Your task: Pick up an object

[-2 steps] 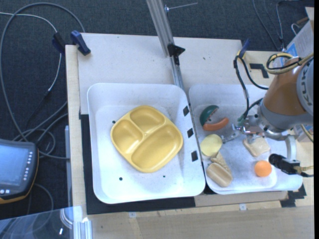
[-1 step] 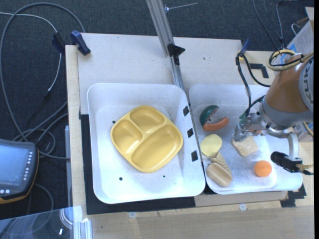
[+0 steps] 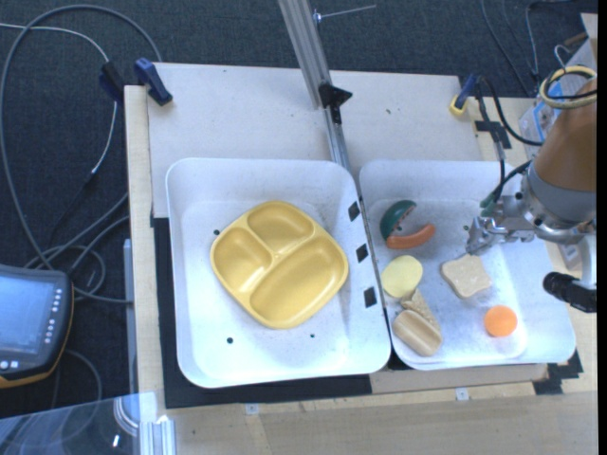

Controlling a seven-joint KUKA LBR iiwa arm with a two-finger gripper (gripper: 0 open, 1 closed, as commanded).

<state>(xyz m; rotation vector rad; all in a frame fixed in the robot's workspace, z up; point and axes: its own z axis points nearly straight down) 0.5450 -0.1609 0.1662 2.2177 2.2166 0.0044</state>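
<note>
The right bin (image 3: 545, 344) holds several toy foods. A green wedge (image 3: 398, 213) lies over an orange carrot-like piece (image 3: 412, 238). A yellow round piece (image 3: 401, 276) sits above a tan bun (image 3: 417, 332). There is also a slice of toast (image 3: 466, 277) and a small orange ball (image 3: 501, 321). My gripper (image 3: 479, 236) hangs over the right bin's upper middle, just above the toast and right of the carrot-like piece. I see nothing held in it. The grey arm and its orange band (image 3: 569, 154) come in from the right.
A yellow divided plate (image 3: 278, 263) lies in the left bin (image 3: 190, 339). A metal pole (image 3: 308, 36) slants up from the ridge between the bins. Clamps and cables run along the bench's far edge, and a black part (image 3: 569, 290) juts over the right bin's right rim.
</note>
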